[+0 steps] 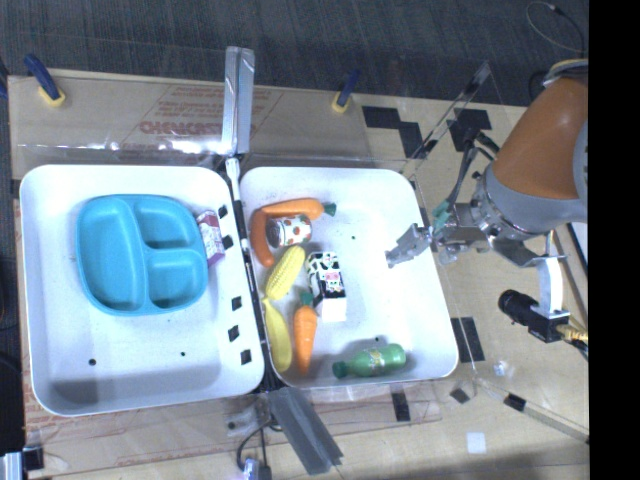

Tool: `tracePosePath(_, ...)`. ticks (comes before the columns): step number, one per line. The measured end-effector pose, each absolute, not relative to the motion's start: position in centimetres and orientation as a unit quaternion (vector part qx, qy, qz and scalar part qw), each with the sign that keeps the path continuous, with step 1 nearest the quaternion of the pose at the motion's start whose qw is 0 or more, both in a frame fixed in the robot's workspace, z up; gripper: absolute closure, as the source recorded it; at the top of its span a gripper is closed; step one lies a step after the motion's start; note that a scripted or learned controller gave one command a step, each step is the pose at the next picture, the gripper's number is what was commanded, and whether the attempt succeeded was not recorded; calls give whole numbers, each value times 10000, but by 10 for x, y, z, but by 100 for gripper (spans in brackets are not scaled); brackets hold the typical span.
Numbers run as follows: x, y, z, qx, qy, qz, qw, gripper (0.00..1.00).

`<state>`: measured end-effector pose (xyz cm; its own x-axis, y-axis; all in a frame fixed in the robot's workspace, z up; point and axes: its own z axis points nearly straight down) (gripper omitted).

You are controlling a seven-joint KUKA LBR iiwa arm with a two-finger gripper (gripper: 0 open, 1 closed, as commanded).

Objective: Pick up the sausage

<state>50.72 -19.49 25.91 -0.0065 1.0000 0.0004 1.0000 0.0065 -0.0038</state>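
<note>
My gripper (408,245): over the right bin (425,313), near its 3 o'clock rim, holding nothing; whether it is open or closed I cannot tell.
Sausage (272,220): orange-brown, curved, at the bin's 10 o'clock, wrapped round a small can (290,231).
Corn (284,272): at 6 o'clock of the can.
Milk carton (327,281): at 3 o'clock of the corn.
Carrot (304,334), banana (276,334): side by side below.
Green bottle (370,361): at 5 o'clock.
Left bin (120,368): blue tray (143,252).

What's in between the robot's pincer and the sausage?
In the camera view, just bare white bin floor lies between the pincer and the curved orange sausage. The small can sits tucked in the sausage's curve.
</note>
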Motion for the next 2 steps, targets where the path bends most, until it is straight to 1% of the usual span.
tracePosePath(1, 551, -105, 159, -6801, -7331, 15, 19, 0)
tracePosePath(2, 576, -101, 106, -6934, -7205, -52, -105, 0)
